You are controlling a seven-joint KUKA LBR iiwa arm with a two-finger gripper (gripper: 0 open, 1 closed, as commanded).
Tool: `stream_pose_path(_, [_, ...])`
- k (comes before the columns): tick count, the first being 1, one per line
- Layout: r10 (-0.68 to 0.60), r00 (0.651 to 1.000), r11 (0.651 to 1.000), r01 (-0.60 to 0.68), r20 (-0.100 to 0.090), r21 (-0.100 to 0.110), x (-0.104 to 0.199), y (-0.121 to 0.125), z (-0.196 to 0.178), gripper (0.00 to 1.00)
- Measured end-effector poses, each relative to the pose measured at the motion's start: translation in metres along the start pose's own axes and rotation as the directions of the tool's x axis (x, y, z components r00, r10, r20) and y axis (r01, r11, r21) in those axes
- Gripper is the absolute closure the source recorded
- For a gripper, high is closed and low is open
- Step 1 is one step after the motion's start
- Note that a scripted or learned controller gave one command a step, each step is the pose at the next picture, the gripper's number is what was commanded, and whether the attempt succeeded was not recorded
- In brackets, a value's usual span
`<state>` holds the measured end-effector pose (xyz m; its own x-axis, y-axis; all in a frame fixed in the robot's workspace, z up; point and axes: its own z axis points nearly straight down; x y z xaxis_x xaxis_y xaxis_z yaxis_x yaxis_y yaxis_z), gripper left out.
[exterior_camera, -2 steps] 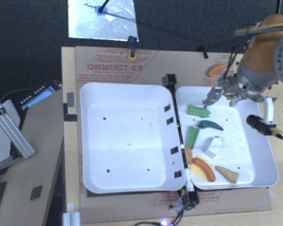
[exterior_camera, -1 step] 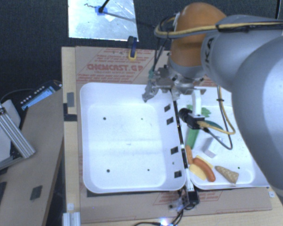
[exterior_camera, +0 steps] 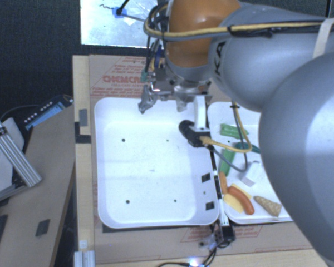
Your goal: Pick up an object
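My gripper (exterior_camera: pixel 146 102) hangs over the far edge of the left white bin (exterior_camera: pixel 150 171), near its back middle. Nothing shows in its grasp. The right bin (exterior_camera: pixel 267 218) holds the loose objects: a red sausage (exterior_camera: pixel 241 199) on a yellow piece (exterior_camera: pixel 232 204), a tan cone-shaped piece (exterior_camera: pixel 268 206), a green stick (exterior_camera: pixel 227 162), a flat green piece (exterior_camera: pixel 231 130), a small orange piece (exterior_camera: pixel 223 181) and a white block (exterior_camera: pixel 250 174). The grey arm hides much of the right bin.
Brown cardboard (exterior_camera: pixel 117 77) lies under both bins. A metal frame (exterior_camera: pixel 14 154) stands at the left of the bench, with a dark device (exterior_camera: pixel 44 111) beside it. Black clips (exterior_camera: pixel 210 204) sit on the divide between the bins.
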<state>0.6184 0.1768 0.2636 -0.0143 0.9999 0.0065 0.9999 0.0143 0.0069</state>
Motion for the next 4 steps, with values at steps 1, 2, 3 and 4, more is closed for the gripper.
stream_pose_path(1, [0.004, 1.0, 1.0, -0.004, 0.001, -0.003, 0.062, 0.02, -0.078, 0.0])
stream_pose_path(2, [0.005, 1.0, 1.0, -0.005, 0.006, 0.002, 0.058, 0.02, -0.085, 1.0])
stream_pose_path(3, [0.008, 1.0, 1.0, -0.008, 0.002, -0.009, 0.049, 0.043, -0.219, 1.0])
stream_pose_path(4, [0.013, 1.0, 1.0, -0.013, 0.005, -0.001, 0.038, 0.053, -0.275, 1.0])
